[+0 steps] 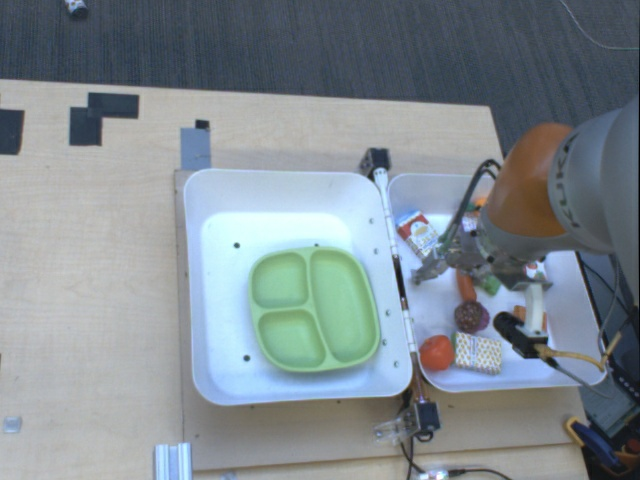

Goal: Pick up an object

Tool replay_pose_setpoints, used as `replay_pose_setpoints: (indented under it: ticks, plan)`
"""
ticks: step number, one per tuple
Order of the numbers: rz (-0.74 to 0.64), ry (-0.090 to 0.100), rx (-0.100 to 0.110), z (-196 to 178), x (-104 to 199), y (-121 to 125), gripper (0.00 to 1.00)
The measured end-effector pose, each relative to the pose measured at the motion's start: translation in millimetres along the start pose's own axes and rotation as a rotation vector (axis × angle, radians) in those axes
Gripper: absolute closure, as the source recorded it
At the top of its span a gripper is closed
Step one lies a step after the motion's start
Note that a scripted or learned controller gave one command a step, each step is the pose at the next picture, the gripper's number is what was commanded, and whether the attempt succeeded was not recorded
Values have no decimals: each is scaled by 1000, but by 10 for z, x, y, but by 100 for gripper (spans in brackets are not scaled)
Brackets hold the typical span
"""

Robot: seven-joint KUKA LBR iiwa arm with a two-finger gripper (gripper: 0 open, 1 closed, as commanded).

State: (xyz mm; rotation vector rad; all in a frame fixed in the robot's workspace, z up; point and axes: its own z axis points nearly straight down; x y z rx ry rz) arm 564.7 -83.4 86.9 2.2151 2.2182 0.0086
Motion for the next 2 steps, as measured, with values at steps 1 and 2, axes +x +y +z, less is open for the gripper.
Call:
replay_pose_setpoints:
  ticks: [1, 2]
  plan:
    - [-2, 1, -6, -117, 8, 21, 100]
    - [-3, 2, 6, -983, 425, -548, 100]
